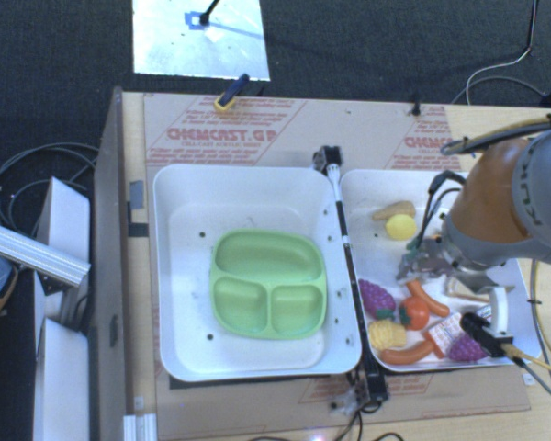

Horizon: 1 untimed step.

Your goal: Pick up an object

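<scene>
I've got the arm (510, 200) hanging low over the right bin (372, 186), and the hand (429, 263) sits just above the toy food heaped at the near end. Whether it's released or clenched I cannot tell; the wrist blocks that from up here.

Nothing looks lifted to me: the yellow lemon (401, 227) lies just beside the hand, the carrot (419, 294) and tomato (416, 314) right under it, purple grapes (376, 296) and corn (389, 335) near the divider.

The trouble is crowding. These pieces touch each other, so a descent here could land on two at once, or nudge the round lemon away. The carrot's tilt may let it slip. The green plate (269, 283) in the left bin (239, 186) is well clear.
</scene>
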Tool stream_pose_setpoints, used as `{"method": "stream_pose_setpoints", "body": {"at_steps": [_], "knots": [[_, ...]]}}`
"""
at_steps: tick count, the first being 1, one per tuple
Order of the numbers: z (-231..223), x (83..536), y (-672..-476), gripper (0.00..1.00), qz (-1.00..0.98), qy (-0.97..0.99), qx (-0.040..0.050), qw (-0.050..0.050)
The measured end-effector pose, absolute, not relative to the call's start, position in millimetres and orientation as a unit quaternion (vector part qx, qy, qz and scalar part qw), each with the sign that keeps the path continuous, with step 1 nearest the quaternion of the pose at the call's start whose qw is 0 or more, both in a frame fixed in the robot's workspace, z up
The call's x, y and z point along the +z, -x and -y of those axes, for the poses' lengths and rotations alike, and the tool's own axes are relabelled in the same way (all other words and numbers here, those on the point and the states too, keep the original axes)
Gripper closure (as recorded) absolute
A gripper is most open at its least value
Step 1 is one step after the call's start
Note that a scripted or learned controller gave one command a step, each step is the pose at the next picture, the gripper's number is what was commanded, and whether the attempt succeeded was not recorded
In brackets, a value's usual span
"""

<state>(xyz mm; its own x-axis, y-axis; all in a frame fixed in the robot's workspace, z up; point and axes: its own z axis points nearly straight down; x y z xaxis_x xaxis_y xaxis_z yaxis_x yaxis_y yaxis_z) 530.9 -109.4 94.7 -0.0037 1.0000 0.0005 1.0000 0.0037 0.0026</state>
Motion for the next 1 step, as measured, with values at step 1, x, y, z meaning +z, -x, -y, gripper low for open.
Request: {"method": "stream_pose_setpoints", "body": {"at_steps": [1], "knots": [[37.3, 185.2, -581.1, 1.0, -0.709, -0.706, 0.0018, 0.001]]}}
